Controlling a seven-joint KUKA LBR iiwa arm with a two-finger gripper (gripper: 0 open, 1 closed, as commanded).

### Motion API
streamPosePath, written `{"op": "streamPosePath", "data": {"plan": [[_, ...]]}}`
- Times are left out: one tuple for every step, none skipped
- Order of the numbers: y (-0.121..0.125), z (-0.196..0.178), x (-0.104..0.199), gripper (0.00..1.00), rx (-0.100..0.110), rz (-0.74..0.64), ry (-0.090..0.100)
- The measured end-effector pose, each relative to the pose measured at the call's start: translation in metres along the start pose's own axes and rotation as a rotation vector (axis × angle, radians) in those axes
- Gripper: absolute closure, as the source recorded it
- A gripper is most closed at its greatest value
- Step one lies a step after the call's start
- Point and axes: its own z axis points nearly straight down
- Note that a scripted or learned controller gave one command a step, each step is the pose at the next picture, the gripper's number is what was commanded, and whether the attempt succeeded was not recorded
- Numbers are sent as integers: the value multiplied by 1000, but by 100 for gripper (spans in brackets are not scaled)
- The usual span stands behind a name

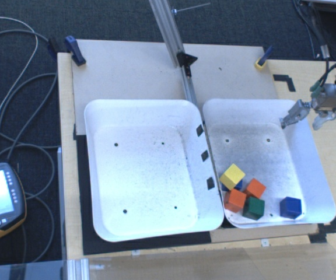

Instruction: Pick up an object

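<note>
Several small cubes lie in the near part of the right bin [308, 156]: a yellow cube [233, 175], two orange cubes [255, 188] [235, 200], a green cube [253, 207], and a blue cube [291, 207] set apart to the right. My gripper [301, 123] hangs at the bin's far right corner, well behind the cubes. It is open, with nothing between its fingers.
The left bin [98, 156] sits beside the right one, a row of black clips along the shared rim. A metal pole [168, 28] slants up from between the bins. Blue [73, 48] and yellow [263, 59] clamps hold the backboard.
</note>
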Motion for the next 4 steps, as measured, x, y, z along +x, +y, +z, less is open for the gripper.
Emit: {"op": "streamPosePath", "data": {"plan": [[14, 112, 54, 0, 9, -3, 3], [13, 117, 91, 0, 3, -3, 2], [-40, 191, 92, 0, 11, 2, 2], [-12, 187, 54, 0, -3, 3, -3]]}}
